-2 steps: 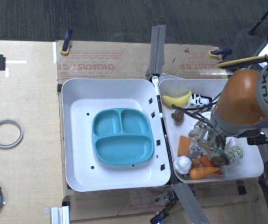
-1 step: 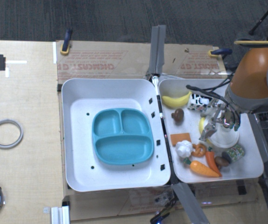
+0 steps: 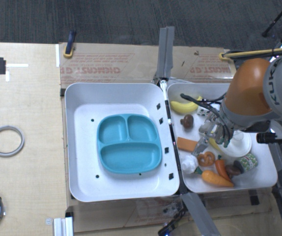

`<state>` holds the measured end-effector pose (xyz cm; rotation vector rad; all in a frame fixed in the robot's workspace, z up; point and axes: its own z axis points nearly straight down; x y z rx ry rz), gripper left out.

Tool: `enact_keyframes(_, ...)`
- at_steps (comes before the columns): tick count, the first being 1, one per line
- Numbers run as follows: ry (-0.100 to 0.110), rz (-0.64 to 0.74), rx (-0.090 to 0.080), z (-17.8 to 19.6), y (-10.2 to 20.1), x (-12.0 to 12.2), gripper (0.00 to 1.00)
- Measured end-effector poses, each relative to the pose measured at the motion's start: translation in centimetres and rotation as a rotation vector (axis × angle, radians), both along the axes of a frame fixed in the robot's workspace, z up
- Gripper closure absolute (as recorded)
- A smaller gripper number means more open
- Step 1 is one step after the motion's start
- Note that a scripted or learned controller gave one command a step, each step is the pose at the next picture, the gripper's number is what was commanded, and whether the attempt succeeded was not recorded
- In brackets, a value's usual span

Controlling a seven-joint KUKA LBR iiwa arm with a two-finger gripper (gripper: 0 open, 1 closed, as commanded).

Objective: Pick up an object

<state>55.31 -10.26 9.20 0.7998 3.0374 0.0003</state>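
Left bin (image 3: 77, 146): blue divided plate (image 3: 129, 143) alone. Right bin (image 3: 264, 178): crowded toy food. Banana (image 3: 184, 106) at top, orange block (image 3: 186, 144) mid-left, pretzel (image 3: 206, 158) just below claw, carrot (image 3: 217, 179) at bottom edge. Claw (image 3: 211, 134) low over pile; whether clenched or released, cannot tell. Nothing seen grasped. Judgement: descend straight onto pretzel or block, avoid nudging neighbours, close firmly before lifting.

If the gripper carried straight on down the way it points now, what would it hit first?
Most likely the pretzel, which lies just below the gripper, with the orange block close beside it on the camera view's left. Depth is hard to judge from this slanted view.
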Motion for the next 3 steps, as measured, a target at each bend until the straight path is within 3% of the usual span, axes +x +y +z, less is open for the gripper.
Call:
enact_keyframes(1, -0.003, 0.003, -0.002, 1.0, 0.0, 0.1, 1.0)
enact_keyframes(2, -0.002, -0.136, -0.002, 14.4, 4.2, 5.1, 1.0)
enact_keyframes(3, -0.002, -0.163, -0.002, 14.5, 3.9, 9.5, 1.0)
